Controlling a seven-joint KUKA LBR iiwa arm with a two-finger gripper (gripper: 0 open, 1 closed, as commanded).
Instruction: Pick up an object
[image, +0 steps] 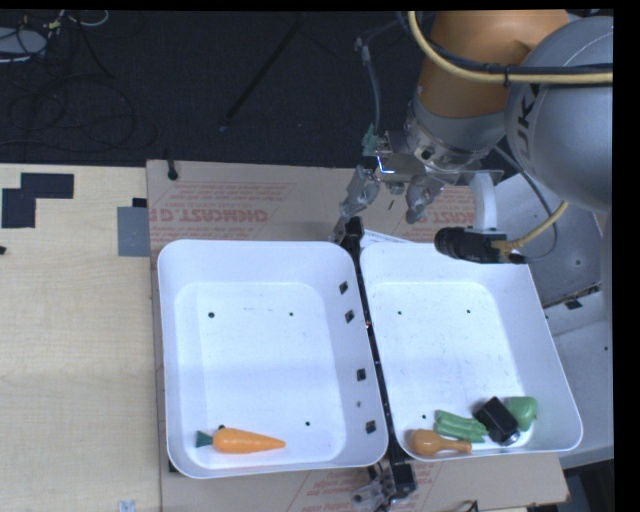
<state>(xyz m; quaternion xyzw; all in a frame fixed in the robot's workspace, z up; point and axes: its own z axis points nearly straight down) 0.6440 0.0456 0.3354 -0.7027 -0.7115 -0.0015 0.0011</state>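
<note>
**Mara:** Along the near wall of the left bin (180, 300) we found the toy carrot (247, 441), lying flat by the front left corner. Its long axis ran almost level across the view, green stub to the left, orange tip to the right.

**Joss:** We judged it light, stiff plastic, and smooth enough to slip. We would have taken it across the thick middle of the body, fingers set square to that long axis, not at the tapering tip.

**Mara:** Further right, in the right bin (560, 380), we saw a cluster at the near right corner: a tan pear-shaped piece (437, 443), a green pod (459, 426), a black block (496, 419) and a green lump (522, 408). They lay touching or overlapping, and we thought them awkward to separate.

**Joss:** And the gripper (385, 200)?

**Mara:** We saw it high over the far edge of the bench, just beyond the seam between the two bins and well apart from every object. Its two fingers stood spread with a clear gap, and nothing sat between them.

**Joss:** So, as we read it, the pick had not yet started, and the lone carrot looked the easier target.
</note>
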